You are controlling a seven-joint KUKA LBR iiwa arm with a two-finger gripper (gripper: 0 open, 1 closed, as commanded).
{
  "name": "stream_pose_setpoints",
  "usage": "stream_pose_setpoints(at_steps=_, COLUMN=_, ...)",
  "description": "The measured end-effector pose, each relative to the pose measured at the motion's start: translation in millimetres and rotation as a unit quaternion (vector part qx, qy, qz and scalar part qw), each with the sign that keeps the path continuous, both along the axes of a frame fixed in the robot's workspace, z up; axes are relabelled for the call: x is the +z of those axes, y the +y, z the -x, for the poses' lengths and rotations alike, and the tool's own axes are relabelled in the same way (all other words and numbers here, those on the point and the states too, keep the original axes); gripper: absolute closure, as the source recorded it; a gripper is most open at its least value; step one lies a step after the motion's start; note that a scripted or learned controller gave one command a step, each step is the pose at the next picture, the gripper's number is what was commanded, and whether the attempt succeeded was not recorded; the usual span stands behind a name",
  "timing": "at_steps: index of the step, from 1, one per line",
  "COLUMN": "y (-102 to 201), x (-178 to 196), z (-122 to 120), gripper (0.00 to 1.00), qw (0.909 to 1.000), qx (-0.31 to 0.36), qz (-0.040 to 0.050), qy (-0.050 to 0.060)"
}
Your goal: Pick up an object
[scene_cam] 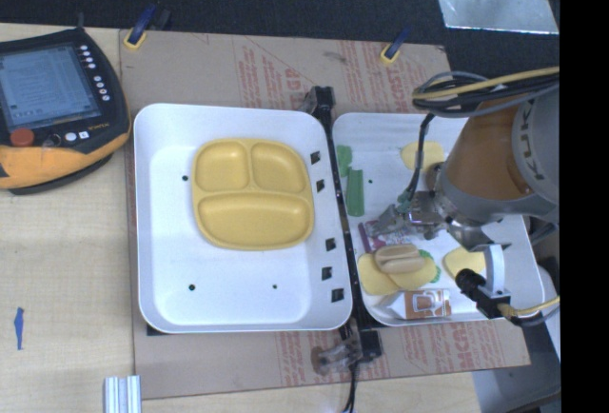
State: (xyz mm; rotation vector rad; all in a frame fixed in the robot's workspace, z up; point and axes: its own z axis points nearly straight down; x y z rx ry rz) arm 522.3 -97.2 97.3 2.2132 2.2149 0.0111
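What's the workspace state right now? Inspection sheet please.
Surface: cardboard-covered bench with a left bin and right bin.
Job's things: yellow divided plate in the left bin; hot dog toy, green pieces, yellow pieces and a small carton in the right bin.
Clutter: nothing seen.
Grippers: gripper low over the right bin; grasp unclear.
Cables: yellow and black cables on the arm.
Surroundings: teach pendant at left; clamps on the cardboard edge.

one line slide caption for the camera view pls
KUKA arm's tool low over the cluttered right bin; yellow divided plate lies in the left bin.
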Motion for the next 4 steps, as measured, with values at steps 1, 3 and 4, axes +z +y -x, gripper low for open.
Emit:
stream_pose_setpoints(at_steps=1, y=-96, x=-1, z=31, gripper=0.0, qw=1.0, qx=0.001, qz=-0.0028, qy=0.002)
stream_pose_setpoints(at_steps=3, y=-33, x=20, z=-94, gripper=0.0, qw=1.0, qx=0.003, qz=0.0004, qy=0.002)
stream_pose_setpoints(at_steps=4, y=-86, x=82, z=-111, gripper=0.0, qw=1.0, qx=0.001, qz=0.0002, qy=0.005)
